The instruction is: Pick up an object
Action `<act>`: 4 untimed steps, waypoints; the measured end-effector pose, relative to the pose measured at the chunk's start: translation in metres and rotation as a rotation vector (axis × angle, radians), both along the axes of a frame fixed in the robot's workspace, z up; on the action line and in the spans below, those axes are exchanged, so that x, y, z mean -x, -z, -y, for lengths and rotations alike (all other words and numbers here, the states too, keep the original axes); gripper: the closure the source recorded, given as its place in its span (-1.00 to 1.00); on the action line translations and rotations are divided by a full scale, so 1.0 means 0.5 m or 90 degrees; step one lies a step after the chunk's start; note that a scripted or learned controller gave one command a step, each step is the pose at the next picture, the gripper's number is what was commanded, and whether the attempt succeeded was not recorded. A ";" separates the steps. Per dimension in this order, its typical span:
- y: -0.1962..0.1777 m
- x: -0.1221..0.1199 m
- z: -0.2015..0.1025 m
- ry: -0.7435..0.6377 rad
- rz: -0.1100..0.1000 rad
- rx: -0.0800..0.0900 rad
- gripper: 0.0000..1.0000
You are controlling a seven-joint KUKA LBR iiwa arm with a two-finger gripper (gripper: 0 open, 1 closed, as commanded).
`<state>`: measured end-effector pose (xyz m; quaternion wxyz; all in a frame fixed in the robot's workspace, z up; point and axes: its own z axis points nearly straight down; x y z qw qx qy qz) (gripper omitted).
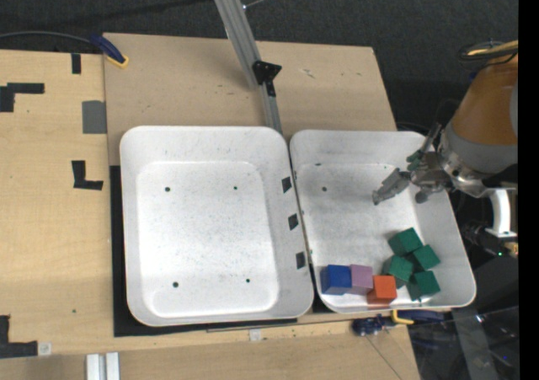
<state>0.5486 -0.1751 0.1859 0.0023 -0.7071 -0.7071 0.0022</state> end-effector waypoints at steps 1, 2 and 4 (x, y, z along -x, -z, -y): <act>0.098 0.020 0.002 0.000 0.000 0.000 -1.00; 0.193 0.022 0.001 -0.001 0.002 0.000 -1.00; 0.083 0.023 0.009 0.000 0.006 0.001 1.00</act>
